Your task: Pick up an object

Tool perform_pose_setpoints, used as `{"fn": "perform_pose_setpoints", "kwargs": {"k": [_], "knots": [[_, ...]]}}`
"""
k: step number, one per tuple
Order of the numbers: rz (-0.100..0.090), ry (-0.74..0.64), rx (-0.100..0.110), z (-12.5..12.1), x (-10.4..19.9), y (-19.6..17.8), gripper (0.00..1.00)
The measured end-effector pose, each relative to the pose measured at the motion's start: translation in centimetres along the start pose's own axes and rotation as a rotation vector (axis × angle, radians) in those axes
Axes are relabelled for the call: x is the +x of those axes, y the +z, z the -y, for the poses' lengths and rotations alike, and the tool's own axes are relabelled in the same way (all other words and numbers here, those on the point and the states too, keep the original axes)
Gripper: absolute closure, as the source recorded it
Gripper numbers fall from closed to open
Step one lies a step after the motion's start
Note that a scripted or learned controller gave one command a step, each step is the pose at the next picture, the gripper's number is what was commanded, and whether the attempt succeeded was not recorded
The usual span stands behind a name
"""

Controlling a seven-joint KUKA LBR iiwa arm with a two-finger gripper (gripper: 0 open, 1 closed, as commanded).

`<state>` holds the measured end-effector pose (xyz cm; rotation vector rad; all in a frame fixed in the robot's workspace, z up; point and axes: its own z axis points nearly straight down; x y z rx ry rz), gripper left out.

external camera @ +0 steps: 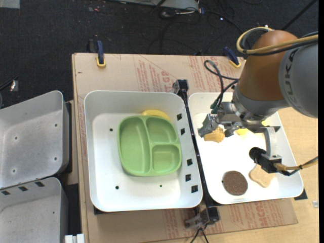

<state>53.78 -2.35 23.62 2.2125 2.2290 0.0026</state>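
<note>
At the far left, two white trays point(30, 130) lie on the dark floor beside the bench point(131, 67), a brown board clamped at its back edge. The left bin point(96, 110) holds a green divided plate point(150, 146), with something yellow point(156, 114) peeking out behind its far rim. Across the divider, in the right bin point(291, 186), the gripper point(216, 130) hangs low over the bin's far-left corner, and a pale yellow-tan piece point(214, 136) sits right at its tip. It looks pinched between the fingers, though the wrist hides too much to be sure, so whether they are closed on it I cannot tell. Nearer the front lie a brown round disc point(235, 183) and a tan toast-shaped piece point(261, 176), well apart from the gripper.

To do this step well, the fingers should straddle the tan piece squarely and lift straight up, keeping clear of the bin wall close by. Cables trail over the floor behind the bench.
</note>
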Motion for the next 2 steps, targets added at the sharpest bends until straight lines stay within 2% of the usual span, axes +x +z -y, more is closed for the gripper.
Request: {"fn": "perform_pose_setpoints", "kwargs": {"k": [1, 2], "knots": [[0.000, 0.000, 0.001, -1.8, 5.4, 1.2, 1.00], [-0.001, 0.000, 0.000, -2.9, 9.9, 0.3, 1.00]]}}
